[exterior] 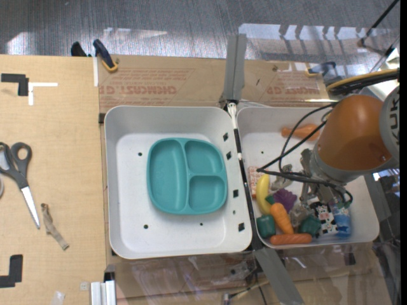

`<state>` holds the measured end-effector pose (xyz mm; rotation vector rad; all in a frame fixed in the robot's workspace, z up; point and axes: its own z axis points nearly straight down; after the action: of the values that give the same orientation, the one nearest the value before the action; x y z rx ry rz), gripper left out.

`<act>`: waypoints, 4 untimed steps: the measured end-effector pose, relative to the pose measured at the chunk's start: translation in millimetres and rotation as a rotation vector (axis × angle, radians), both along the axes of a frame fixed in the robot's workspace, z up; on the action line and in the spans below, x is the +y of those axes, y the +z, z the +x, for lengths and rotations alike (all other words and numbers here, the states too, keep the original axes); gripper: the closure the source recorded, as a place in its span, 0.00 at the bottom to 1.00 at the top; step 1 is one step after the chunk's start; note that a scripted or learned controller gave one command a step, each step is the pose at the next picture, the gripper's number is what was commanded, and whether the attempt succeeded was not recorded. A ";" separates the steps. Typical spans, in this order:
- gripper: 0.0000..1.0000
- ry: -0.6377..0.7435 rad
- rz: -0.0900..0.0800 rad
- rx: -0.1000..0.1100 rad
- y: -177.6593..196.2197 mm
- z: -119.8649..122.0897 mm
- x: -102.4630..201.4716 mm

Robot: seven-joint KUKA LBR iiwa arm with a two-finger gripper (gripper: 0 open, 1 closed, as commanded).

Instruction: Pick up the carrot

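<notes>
1. The grey arm (356,138) reached in from the right, its orange band hanging over the right bin (267,132).
2. The claw (316,199) sat low over the toy pile at the front of that bin, wrapped in black cables; whether it was wide or narrow could not be told, and nothing could be seen gripped in it.
3. The carrot (282,217) lay in the right bin's front half, tilted, just left of the claw, its green top (266,225) at its left side.
4. A yellow banana (262,189) lay beside the bin's left wall, behind the carrot, with a purple toy (285,199) between it and the claw.
5. A second orange piece (291,239) lay along the front wall, and a dark green toy (311,225) and a blue item (341,224) sat near the claw.
6. Another orange toy (303,131) rested at the back of the right bin, partly behind the arm.
7. The left bin (121,189) held a teal divided plate (187,175).
8. Scissors (20,176) lay on the desk (51,132) at far left.
</notes>
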<state>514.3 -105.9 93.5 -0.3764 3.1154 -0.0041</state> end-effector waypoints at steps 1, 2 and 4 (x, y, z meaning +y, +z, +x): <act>0.00 -0.084 -0.001 -0.005 0.4 -14.3 5.2; 0.00 -0.161 0.001 -0.018 2.6 -25.0 2.1; 0.00 -0.390 -0.007 -0.004 0.5 -23.9 2.2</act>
<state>490.4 -103.6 93.9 0.2344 3.1266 -0.0165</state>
